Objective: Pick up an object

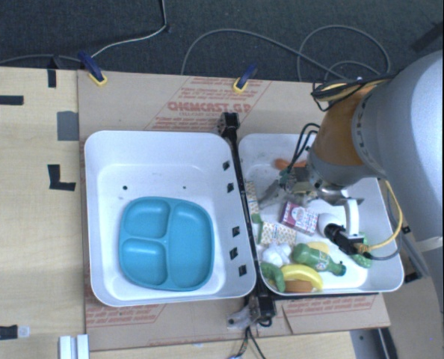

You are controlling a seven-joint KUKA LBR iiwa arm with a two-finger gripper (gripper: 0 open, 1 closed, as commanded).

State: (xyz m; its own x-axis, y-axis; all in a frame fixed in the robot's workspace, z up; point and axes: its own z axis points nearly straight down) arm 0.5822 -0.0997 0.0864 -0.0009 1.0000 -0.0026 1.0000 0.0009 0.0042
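My gripper [283,188] is low in the right bin [379,279], over its upper middle part, below the orange band of the arm [341,137]. Just below it lies a pink and purple box [298,217]. A patterned packet [276,235] lies to the box's lower left. Along the bin's near side sit a green bottle [321,259], a yellow banana [303,276] and a white lump [274,256]. A small orange piece [282,163] shows just above the gripper.
The left bin [102,155] holds a blue divided plate [167,243]. A black divider [237,200] runs between the bins. The arm's grey body [416,148] covers the right bin's far right side. Cables [356,238] trail off the wrist.
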